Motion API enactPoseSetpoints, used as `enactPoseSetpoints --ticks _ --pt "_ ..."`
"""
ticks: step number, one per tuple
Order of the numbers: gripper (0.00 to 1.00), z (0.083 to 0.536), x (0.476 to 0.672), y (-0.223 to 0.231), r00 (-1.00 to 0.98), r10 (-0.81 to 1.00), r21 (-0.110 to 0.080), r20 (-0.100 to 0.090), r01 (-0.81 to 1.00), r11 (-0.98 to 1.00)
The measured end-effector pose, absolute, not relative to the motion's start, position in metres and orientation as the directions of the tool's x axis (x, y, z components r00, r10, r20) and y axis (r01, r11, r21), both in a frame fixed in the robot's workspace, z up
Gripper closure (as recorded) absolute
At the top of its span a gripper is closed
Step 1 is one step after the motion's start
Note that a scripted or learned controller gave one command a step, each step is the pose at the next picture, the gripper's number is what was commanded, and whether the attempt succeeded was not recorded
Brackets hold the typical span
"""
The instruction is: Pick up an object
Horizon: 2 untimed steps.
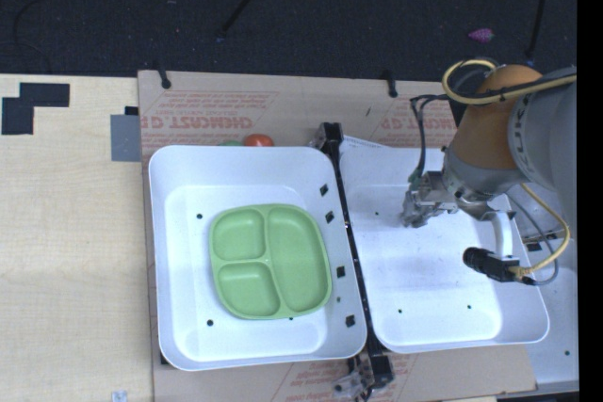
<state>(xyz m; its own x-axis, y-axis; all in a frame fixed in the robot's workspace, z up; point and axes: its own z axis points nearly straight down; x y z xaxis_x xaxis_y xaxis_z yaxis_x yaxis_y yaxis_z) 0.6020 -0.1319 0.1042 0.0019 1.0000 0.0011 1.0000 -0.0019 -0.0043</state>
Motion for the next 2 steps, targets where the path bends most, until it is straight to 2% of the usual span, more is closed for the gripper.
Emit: enactPoseSetpoints --ticks 1,2 --pt "1.00 0.151 0.594 -0.129 0.003 1.000 0.000 0.000 1.000 -0.003" --pt "1.00 0.193 0.597 -0.130 0.000 1.000 0.001 0.000 1.000 0.000"
